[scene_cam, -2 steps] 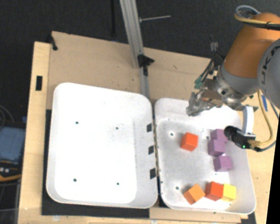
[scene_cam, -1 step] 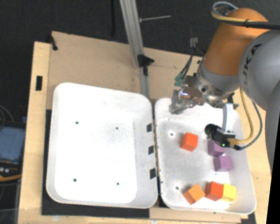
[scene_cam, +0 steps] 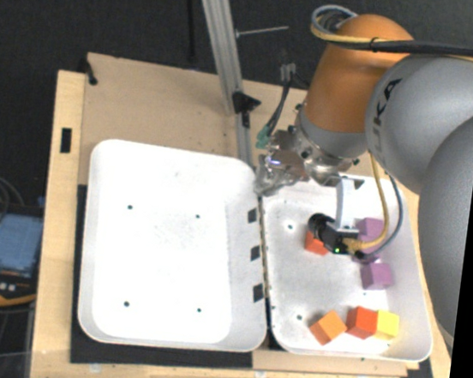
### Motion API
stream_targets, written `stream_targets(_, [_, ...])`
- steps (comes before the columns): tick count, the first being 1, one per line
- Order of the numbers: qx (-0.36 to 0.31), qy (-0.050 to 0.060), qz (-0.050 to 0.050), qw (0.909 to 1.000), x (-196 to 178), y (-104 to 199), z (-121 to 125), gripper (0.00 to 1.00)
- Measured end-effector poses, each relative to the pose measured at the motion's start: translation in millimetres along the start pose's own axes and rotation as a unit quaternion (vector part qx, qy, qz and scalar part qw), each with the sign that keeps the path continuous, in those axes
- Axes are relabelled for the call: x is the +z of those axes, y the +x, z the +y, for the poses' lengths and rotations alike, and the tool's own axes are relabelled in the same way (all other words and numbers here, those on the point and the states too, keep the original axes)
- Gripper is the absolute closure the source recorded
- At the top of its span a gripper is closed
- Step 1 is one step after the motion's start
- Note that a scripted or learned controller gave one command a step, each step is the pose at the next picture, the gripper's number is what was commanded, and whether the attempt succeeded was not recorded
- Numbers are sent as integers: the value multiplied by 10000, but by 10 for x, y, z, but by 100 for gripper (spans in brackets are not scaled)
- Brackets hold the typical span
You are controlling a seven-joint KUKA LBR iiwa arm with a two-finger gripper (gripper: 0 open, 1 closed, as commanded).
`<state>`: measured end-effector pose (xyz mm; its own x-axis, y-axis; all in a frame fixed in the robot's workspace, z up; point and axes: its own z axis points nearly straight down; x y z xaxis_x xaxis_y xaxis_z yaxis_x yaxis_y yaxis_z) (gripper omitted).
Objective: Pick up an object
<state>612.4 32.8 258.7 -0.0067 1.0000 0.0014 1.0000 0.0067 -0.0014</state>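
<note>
Approach step, nothing held. The gripper (scene_cam: 275, 170) hangs over the far left corner of the right bin (scene_cam: 290, 277); whether it is released or clenched cannot be told. The candidates are small, matte, hard-edged cubes lying in that smooth white bin: an orange block (scene_cam: 329, 327), red block (scene_cam: 363, 321) and yellow block (scene_cam: 387, 323) along its near edge, and a purple block (scene_cam: 377, 274) by its right side. Next move, in my judgement — centre over one cube, then descend squarely.

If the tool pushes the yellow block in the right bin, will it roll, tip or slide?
The yellow block has flat faces, so it would probably slide, not roll. It seems to touch the red block beside it, so a sideways push likely moves both. The bin wall is close, so it may jam there.
</note>
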Motion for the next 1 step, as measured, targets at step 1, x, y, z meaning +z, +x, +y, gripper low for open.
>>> stream_targets(1, [-1,6,-6,10000,113,537,-163,100])
